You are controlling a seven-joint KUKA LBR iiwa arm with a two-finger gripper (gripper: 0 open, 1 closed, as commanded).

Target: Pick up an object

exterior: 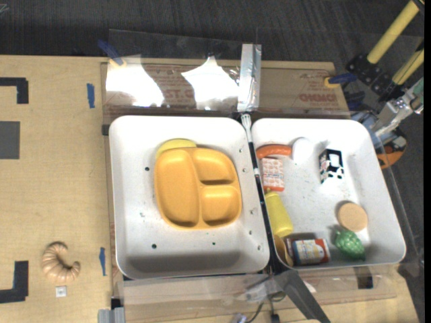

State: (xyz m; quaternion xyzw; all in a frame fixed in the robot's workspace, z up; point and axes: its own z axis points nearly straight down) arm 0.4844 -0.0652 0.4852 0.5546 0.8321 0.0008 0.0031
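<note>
Lying at the near rim of the right bin (377,147) are a small can (308,249) and a green toy (349,243), with a yellow bottle (277,212), a round wooden disc (352,216), a black-and-white carton (330,165) and a red-labelled packet (273,168) sitting farther back, while a yellow divided plate (197,186) is filling the left bin (128,180). Judging from this, the pick is not yet starting: the gripper (408,103) is waiting off the right bin's far corner, well apart from everything, and I cannot tell how it is set or whether it is carrying anything. Next, it is likely needing to swing over one loose piece, such as the disc, and descend.

Open floor mid right bin (316,197), items (277,212) along its edges.
</note>
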